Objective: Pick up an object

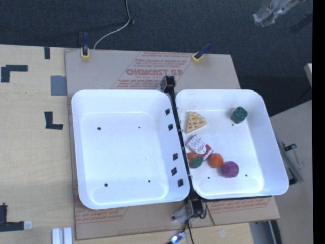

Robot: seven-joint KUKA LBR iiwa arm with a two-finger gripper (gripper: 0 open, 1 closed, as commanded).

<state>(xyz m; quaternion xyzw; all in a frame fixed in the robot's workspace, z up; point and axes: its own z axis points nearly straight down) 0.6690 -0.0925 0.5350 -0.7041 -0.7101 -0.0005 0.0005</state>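
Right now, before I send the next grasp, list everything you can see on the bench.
Bins: 2, white, side by side; left bin, right bin.
Waffle-like wedge: 1, tan, right bin, near the divider.
Green object: 1, dark green, right bin, far side.
Wrapped packet: 1, white and red, right bin, near the divider.
Orange ball: 1, orange, right bin.
Purple ball: 1, purple, right bin, near side.
Clamps: 2, far board edge; one, another.
Gripper: 1, grey, blurred, top right, beyond the bins.

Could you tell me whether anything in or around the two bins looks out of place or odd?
Nothing stands out. The toys, a waffle wedge, green piece, wrapper, orange ball and purple ball, all lie inside the right bin, none spilled. The claw is up at top right, away from them.
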